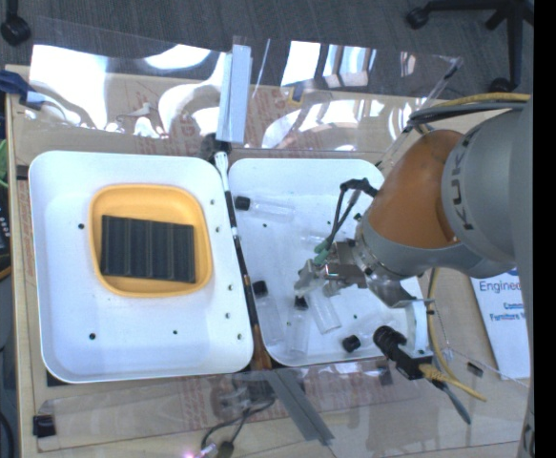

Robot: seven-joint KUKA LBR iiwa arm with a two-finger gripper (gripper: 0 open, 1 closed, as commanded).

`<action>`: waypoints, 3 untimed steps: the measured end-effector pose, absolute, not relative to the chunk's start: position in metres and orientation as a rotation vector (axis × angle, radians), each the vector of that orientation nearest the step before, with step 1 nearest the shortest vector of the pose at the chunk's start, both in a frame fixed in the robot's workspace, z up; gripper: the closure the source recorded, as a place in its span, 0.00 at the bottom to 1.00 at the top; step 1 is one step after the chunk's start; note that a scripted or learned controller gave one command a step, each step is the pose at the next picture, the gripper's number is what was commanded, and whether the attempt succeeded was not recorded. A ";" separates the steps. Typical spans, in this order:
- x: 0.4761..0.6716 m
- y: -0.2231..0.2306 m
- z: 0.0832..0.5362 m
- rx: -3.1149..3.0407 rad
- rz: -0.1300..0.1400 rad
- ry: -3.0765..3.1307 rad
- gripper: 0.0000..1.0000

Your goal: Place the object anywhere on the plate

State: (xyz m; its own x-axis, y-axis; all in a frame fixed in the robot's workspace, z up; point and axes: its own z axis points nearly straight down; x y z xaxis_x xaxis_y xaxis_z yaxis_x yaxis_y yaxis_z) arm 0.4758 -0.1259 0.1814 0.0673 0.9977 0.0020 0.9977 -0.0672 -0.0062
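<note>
Handling was judged delicate: the clear plastic object (323, 311), seemingly light and slippery, lay near the right bin's (287, 346) front edge beneath the pincer (314, 277), whose opening could not be told, far from the plate (149, 203).

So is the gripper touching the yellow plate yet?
Apart. The camera view shows the gripper over the right bin, while the yellow plate sits in the left bin, with both bins' rims between them.

I am seeing bright, even overhead light, with glare flaring on the clear panels (287, 84) behind the bins (58, 332). Detail is reading soft, shadows faint.
</note>
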 end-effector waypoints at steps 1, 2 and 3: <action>0.477 -0.087 0.201 -2.188 0.002 -2.251 1.00; 0.546 -0.068 0.190 -2.118 0.004 -2.314 1.00; 0.559 -0.012 0.191 -1.813 0.002 -2.564 1.00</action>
